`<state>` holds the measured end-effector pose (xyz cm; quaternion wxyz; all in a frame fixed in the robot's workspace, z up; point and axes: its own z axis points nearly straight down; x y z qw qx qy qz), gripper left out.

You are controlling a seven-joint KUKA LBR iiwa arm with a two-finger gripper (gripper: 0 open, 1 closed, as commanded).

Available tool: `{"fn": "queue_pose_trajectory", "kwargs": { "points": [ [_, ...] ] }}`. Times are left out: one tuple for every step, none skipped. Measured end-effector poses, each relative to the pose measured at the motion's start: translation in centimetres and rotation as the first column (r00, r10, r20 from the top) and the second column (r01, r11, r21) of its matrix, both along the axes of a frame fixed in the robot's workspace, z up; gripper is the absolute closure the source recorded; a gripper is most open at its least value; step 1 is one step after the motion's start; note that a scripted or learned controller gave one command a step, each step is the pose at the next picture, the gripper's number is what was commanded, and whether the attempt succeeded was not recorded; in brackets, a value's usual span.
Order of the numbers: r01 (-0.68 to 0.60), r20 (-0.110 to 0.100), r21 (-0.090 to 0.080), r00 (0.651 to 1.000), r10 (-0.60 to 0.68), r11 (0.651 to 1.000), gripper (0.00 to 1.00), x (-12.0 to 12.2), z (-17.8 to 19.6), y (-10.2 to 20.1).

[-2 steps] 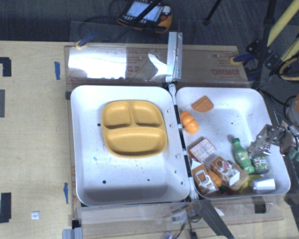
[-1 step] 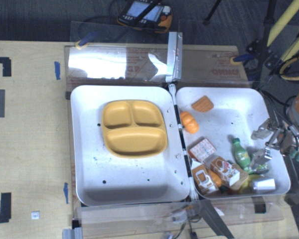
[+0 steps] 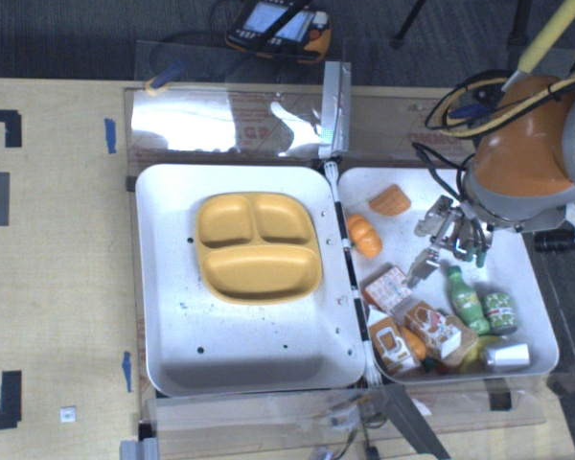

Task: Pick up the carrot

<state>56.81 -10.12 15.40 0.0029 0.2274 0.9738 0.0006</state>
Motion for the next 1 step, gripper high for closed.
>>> {"fn": "queue_pose_trajectory", "kwargs": {
  "points": [
    [-0.042,0.007,-0.001,0.999,0.042,0.999,0.0,4.23,-5.92,0.46]
  ]
}}
